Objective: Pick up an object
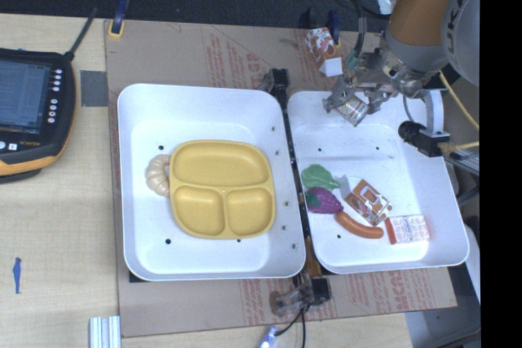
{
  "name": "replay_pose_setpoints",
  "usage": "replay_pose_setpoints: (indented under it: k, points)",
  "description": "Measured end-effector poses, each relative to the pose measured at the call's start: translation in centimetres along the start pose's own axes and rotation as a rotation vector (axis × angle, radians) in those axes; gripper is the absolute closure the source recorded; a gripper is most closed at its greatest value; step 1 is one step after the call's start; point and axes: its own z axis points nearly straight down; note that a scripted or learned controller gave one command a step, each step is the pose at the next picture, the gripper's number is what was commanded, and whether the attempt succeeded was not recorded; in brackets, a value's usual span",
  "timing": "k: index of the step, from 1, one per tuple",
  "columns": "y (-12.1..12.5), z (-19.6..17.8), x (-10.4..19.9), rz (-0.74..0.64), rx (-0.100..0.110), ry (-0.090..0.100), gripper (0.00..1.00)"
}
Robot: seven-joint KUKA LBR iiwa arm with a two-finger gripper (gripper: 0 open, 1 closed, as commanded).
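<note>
The metal two-finger gripper (352,106) hangs over the right white plastic bin (440,200) at its 12 o'clock edge — can't tell its opening — so I'd drop toward 6 o'clock onto the orange toy sausage (359,226), squarely — clear of neighbours.

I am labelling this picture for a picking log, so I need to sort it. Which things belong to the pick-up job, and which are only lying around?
For the job:
gripper
right bin
green toy
purple toy
sausage
small carton
red packet

Lying about:
left bin
yellow divided plate
beige toy
handheld controller
</note>
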Motion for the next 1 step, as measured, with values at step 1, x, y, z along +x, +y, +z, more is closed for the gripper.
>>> replay_pose_setpoints:
  k: [1]
  points:
    - [-2.14, 2.16, 6.06, -0.002, 0.003, -0.002, 1.0]
